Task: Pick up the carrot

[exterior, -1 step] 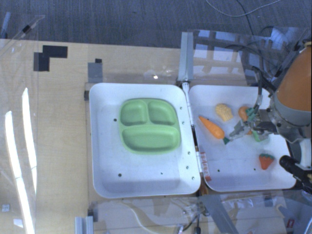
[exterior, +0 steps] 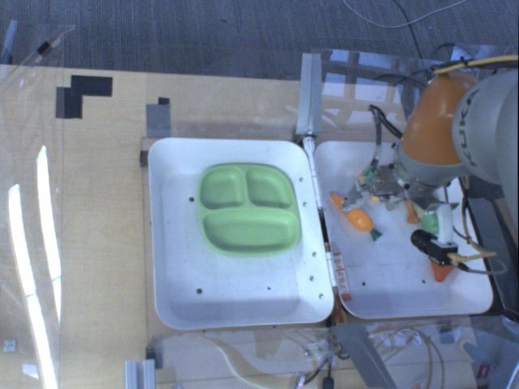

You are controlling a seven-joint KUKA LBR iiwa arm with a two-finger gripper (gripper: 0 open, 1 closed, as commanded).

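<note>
A single camera hangs fixed above the bench (exterior: 81, 241) and looks down at a slant, so the far edge of the wood and a strip of dark ribbed floor (exterior: 203, 14) run along the top of its view. It stands back far enough to take in both white bins whole: the left bin (exterior: 174, 298) sits near the middle, the right bin (exterior: 389, 290) toward the right side. The arm (exterior: 466, 128) enters from the right, close under the lens and looming large. Cables (exterior: 268, 363) trail along the near edge at the bottom.
</note>
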